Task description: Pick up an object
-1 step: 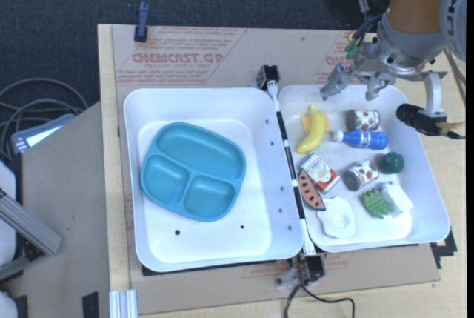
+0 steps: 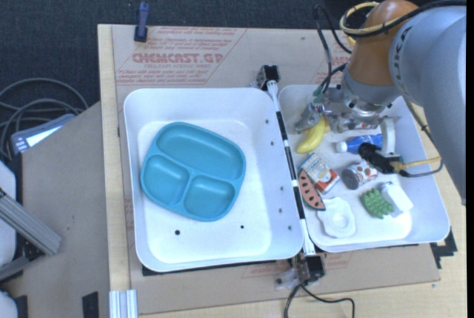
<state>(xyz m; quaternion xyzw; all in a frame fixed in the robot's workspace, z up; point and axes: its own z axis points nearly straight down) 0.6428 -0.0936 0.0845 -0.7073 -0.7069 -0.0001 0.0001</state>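
The banana lies in the right bin, near its top left corner. The gripper hangs low just beside the banana, likely to grab it. Its grip is hidden. Other toys sit below the banana.

Yellow banana lying tilted, right bin's far-left part

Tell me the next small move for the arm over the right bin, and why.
Probably a short descent onto the banana. The gripper sits just above its upper end in the right bin, with nothing visibly between its fingers, and the banana lies apart from the watermelon slice and other toys.
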